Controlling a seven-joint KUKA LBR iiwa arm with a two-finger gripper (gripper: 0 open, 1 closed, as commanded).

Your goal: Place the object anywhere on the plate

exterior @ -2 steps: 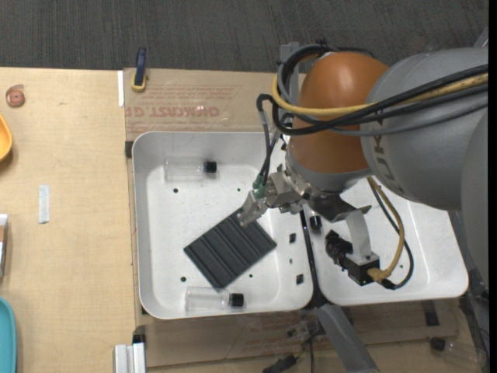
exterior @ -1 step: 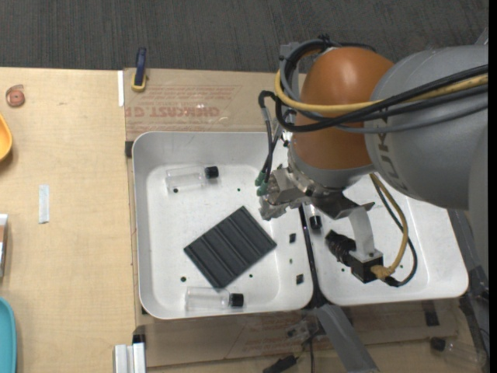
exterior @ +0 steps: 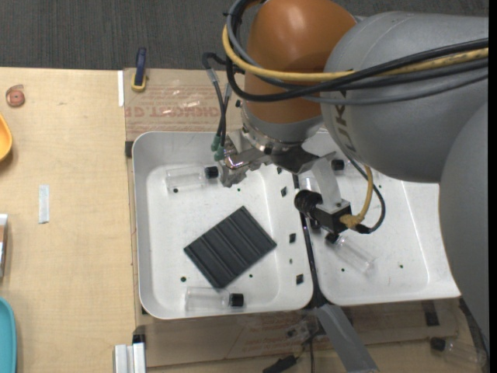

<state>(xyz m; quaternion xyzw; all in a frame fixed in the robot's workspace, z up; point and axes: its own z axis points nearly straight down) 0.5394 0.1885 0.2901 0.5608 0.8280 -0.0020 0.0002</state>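
Dark ribbed plate (exterior: pixel 231 247) lying flat in the middle of the left bin (exterior: pixel 141 231), turned at a slant, long axis running from lower left to upper right of the camera view. Grey arm (exterior: pixel 404 92) reaching in from the right, orange band (exterior: pixel 291 29) above the back edge of this bin, wrist pointing down near the bin's upper right corner. Both bins resting on the wooden counter (exterior: pixel 62 208).

Jaws under the wrist, mostly covered by it. Cannot tell how far open, and cannot see anything held there. Safer to count nothing as grasped.

Most likely the object: a small clear vial (exterior: pixel 185 179) with a black cap, lying on its side in the upper part of the left bin. Just beside the jaws, toward the left of the view, cap end nearer to them. Long axis almost level across the view, so roughly along the line from jaws to vial. Well apart from the plate, not touching it.

Also a second clear vial (exterior: pixel 208 298) along the front wall of the left bin, near the plate's lower corner, and a third vial (exterior: pixel 356 256) in the right bin (exterior: pixel 419 278). Hard to name the intended one for sure.

By judgement, grasp not yet done. For the next move: shift a little to the left, close across the vial's short side, lift, then carry toward the front and set down on the plate.
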